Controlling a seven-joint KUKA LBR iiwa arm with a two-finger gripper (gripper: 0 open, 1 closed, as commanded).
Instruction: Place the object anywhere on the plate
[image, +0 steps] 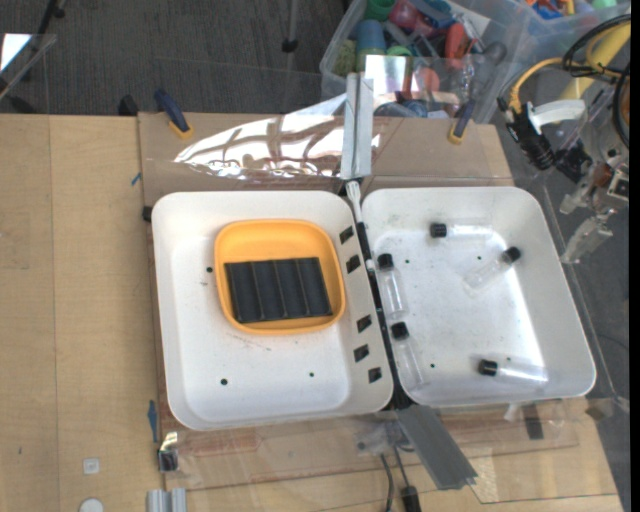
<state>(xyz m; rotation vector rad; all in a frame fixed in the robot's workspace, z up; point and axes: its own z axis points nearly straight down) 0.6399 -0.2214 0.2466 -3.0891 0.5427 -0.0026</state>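
Camera view: five vials (506, 371) right bin (560, 300), orange plate (280, 238) left.

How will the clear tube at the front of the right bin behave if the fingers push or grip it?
The tube lies on its side and looks round, so a push would probably roll it toward the bin wall. Its clear body looks smooth, maybe slippery in a grip. It seems thin and light, possibly fragile; the black cap may give a firmer hold.

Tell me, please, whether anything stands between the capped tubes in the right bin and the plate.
Yes: the bins' adjoining rims, lined with black clips, run between the tubes and the orange plate. A black ridged block also covers most of the plate's floor.
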